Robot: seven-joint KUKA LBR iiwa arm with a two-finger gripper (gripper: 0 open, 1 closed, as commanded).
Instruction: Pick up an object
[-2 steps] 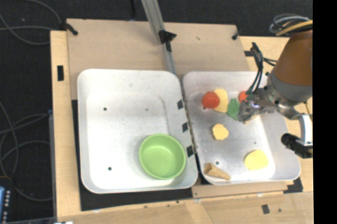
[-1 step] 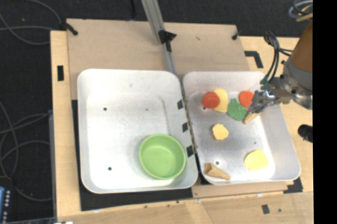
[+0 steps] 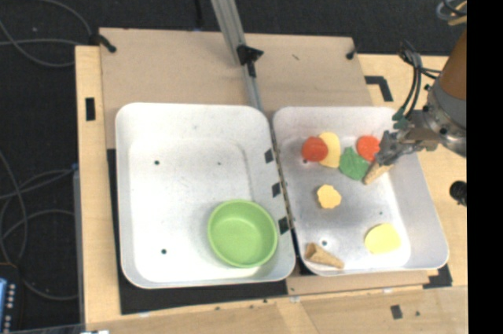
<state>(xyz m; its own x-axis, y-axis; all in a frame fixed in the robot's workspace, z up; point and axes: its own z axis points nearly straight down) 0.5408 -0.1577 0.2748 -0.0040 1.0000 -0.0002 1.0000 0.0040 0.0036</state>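
Observation:
The right bin (image 3: 409, 199) holds several small toys: a red ball (image 3: 314, 149), a pale yellow piece (image 3: 331, 145), a green block (image 3: 354, 166), an orange-red piece (image 3: 367, 145), a yellow lump (image 3: 329, 197), a yellow disc (image 3: 383, 239) and a tan cone (image 3: 324, 255). My gripper (image 3: 387, 154) hangs low over the bin's upper right part, just right of the orange-red piece and the green block. A tan slanted tip (image 3: 374, 174) shows under it, touching the green block's right edge. Nothing is seen held.
A green bowl (image 3: 242, 233) sits in the near right corner of the left bin (image 3: 157, 167). A metal post (image 3: 224, 2) rises behind the bins' shared wall. The arm (image 3: 448, 112) comes in from the right.

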